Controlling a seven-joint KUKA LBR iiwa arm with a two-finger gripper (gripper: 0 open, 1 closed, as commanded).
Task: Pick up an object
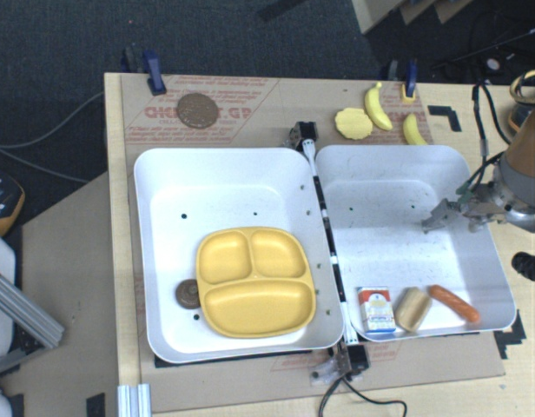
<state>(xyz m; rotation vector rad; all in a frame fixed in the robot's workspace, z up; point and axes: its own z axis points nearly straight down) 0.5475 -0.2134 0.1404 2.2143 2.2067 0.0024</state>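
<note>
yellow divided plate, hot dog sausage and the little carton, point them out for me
yellow divided plate [254,281]: camera view, on its middle ridge
sausage [453,303]: camera view, mid-length
carton [377,311]: camera view, centre of its top face

1 fixed camera looks down at a slant on 2 bins [155,233].

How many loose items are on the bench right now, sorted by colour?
Yellow: 4, divided plate, two bananas, round piece
Brown: 2, discs
Tan: 1, bun
Orange-red: 1, sausage
Red, white and blue: 1, carton
Total: 9
</note>
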